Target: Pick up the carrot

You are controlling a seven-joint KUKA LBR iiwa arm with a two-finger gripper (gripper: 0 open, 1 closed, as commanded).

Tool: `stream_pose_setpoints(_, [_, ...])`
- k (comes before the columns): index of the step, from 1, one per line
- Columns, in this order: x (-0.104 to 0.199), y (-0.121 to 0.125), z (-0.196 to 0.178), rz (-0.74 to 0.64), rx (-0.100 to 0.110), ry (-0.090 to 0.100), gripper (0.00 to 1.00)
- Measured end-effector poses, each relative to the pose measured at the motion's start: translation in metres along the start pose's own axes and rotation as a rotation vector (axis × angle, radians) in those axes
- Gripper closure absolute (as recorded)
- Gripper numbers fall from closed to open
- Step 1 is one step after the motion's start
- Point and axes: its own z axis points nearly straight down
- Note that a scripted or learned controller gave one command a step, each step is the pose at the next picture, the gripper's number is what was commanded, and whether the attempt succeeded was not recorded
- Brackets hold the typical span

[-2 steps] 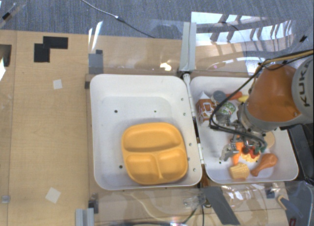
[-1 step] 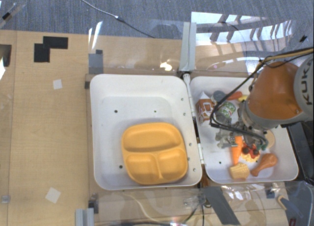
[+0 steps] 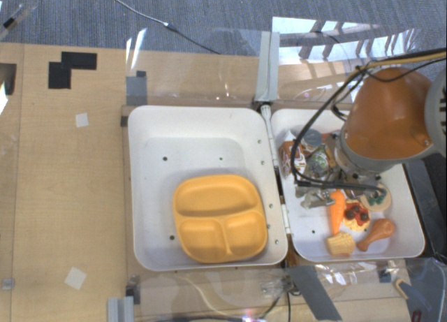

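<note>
We find the gripper [image 3: 323, 195] low in the right bin [image 3: 412, 247], its state not discernible under the wrist. The carrot [image 3: 336, 210] lies just at its five o'clock, among toy food; a yellow tray [image 3: 220, 217] occupies the left bin [image 3: 150, 174] at nine o'clock.

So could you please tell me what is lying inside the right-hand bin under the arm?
In the right bin: a carrot, a drumstick, a pale wedge and a red-topped piece. The arm covers whatever lies further back.
</note>
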Motion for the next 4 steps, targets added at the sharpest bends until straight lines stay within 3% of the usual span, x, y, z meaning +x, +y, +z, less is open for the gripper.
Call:
stream_pose_setpoints(1, [-0.025,-0.013,-0.045,-0.457,-0.001,0.002,1.00])
stream_pose_setpoints(2, [-0.010,-0.030,0.003,-0.778,-0.005,0.006,1.00])
stream_pose_setpoints(3, [-0.059,-0.033,-0.038,-1.155,-0.003,0.001,1.00])
stream_pose_setpoints(4, [-0.008,-0.038,0.003,-1.293,-0.009,0.005,1.00])
